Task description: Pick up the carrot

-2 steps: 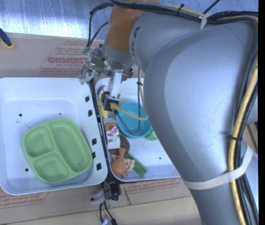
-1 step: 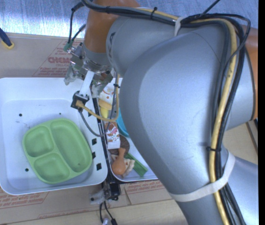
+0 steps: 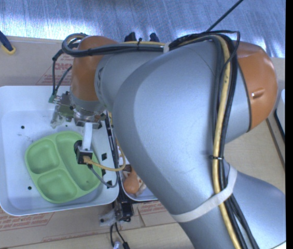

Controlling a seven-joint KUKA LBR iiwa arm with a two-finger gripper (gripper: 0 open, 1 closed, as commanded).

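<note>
Camera view: the arm (image 3: 187, 139) reaches across both bins, with its jaws over the left bin (image 3: 1, 139), beside the green plate (image 3: 53, 170). Whether they are released or clenched cannot be told. The carrot (image 3: 130, 183) appears to lie in the right bin (image 3: 138, 196), largely hidden beneath the arm, so it is judged not grasped.

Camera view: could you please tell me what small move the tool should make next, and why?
Probably shift the tool toward the right white bin. It hangs over the left white bin, above the green divided plastic tray, while a small orange object, perhaps the carrot, peeks out beneath the grey arm in the right bin.
</note>
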